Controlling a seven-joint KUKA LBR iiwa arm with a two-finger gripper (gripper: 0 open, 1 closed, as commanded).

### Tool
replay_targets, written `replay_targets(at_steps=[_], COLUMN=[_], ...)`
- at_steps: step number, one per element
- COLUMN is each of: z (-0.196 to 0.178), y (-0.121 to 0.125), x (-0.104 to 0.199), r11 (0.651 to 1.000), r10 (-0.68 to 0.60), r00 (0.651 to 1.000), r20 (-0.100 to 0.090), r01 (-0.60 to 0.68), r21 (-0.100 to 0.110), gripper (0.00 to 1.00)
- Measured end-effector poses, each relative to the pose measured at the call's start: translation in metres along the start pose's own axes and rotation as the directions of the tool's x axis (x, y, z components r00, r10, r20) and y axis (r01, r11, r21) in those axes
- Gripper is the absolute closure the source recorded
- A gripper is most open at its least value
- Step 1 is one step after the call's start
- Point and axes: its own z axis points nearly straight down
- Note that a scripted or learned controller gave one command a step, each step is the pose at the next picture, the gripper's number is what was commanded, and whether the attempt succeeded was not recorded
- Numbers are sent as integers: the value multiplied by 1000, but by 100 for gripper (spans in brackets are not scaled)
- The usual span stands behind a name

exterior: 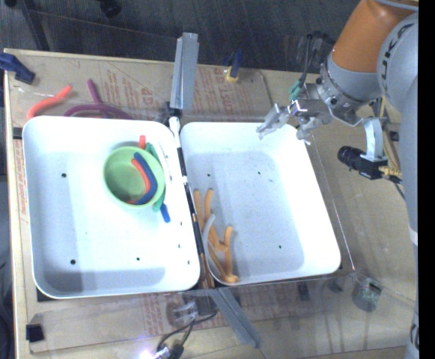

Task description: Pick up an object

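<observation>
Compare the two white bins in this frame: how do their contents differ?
The left bin holds a green bowl near its middle, with red and blue pieces in it. The right bin holds only a cluster of orange pieces against its left wall. The gripper is over the right bin's far edge, away from the left bin. Both bins are shallow and white.
</observation>
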Motion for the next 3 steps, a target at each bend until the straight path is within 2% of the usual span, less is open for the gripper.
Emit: replay_targets(at_steps=[1, 2, 3], z=[58, 87, 70], y=[-58, -16, -4], x=[-16, 165, 95], r11=[1000, 989, 999], r10=[6, -146, -52], r00=[1000, 989, 999], r20=[1, 1, 3], r01=[-6, 146, 52], r21=[0, -2, -3], gripper=[0, 0, 0])
